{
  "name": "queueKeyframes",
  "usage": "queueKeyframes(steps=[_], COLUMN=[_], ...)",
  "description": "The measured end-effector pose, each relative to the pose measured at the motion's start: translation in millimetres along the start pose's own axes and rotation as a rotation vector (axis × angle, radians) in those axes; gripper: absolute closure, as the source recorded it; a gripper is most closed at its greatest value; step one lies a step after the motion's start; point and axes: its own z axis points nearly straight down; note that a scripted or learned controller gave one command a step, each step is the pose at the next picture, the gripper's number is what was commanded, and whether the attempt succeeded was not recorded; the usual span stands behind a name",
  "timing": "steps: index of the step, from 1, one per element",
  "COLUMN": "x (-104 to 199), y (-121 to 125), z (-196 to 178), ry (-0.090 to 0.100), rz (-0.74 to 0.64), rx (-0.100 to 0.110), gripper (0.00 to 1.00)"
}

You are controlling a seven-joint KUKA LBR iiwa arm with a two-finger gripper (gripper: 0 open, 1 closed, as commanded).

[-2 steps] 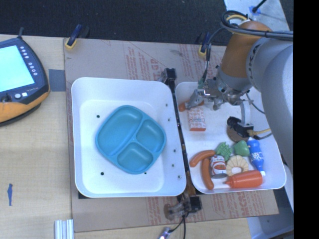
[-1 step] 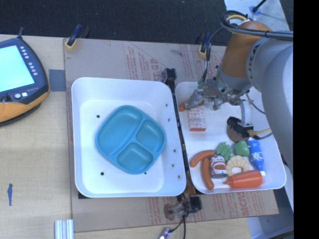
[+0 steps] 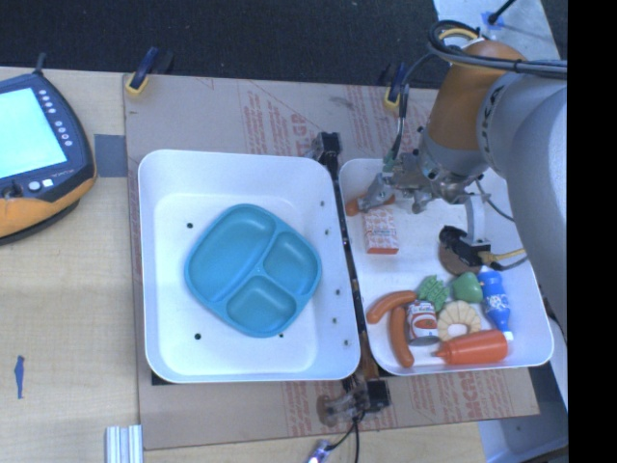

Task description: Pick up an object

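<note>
My gripper (image 3: 397,199) hangs over the back of the right bin (image 3: 540,292), its fingers spread open with nothing between them. Just in front of its left finger lies a small red-and-white carton (image 3: 381,231). A small orange piece (image 3: 353,205) sits by the bin's left wall, beside that finger. At the front of the bin are two sausages (image 3: 388,305), a small can (image 3: 421,321), a green broccoli piece (image 3: 434,290), a green item (image 3: 467,285), a blue bottle (image 3: 496,299), a pale yellow item (image 3: 458,319) and a red bottle (image 3: 472,347).
The left bin (image 3: 159,258) holds a blue divided plate (image 3: 253,269). A tablet in an orange case (image 3: 34,152) lies on the bench at the far left. Clamps stand along the bench's back edge (image 3: 145,70).
</note>
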Motion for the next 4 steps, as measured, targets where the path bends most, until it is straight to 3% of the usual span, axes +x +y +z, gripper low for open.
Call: queueKeyframes(steps=[1,2,3,4], x=[-1,0,3,3], y=[0,-33,-64,-73], z=[0,0,4,4], ry=[0.001,-0.003,-0.002,-0.001], rz=[0.001,0.001,0.000,0.001], rx=[-0.001,-0.009,0.001,0.004], gripper=[0.00,0.00,0.00,0.00])
